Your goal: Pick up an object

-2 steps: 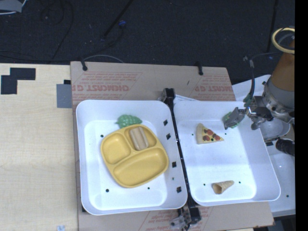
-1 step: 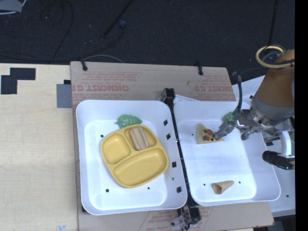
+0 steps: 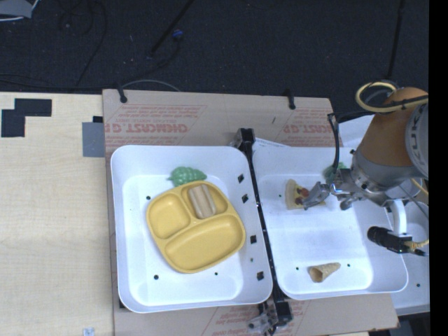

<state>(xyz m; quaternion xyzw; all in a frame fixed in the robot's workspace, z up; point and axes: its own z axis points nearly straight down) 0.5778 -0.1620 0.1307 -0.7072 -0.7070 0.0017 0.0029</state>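
Camera view: looks down at a slant on both bins.
Left bin [image 3: 134, 275]: white, in the lower centre of the frame, resting on a sheet of cardboard [image 3: 210, 121].
Yellow tray [image 3: 199, 240]: a divided plate lying turned at an angle in the middle of the left bin, with three compartments.
Brown roll [image 3: 202, 200]: a tan, bun-like piece lying in the tray's upper right compartment.
Green leaf [image 3: 187, 176]: just above the tray's top edge, touching it or nearly so.
Right bin [image 3: 315, 236]: white, just right of the left bin, with a dark divider between them.
Pizza slice [image 3: 294, 193]: in the upper left part of the right bin, lying flat with its point toward the lower left.
Cone [image 3: 323, 272]: a tan wafer cone on its side near the bin's lower edge, well apart from the slice.
Arm [image 3: 388, 142]: enters from the right edge of the frame, orange band uppermost.
Gripper [image 3: 316, 194]: low over the right bin, its tip just beside the right edge of the pizza slice; contact cannot be told.
Claw state: cannot tell whether it is apart or together.
Bench [image 3: 49, 222]: pale wood, filling the left of the frame.
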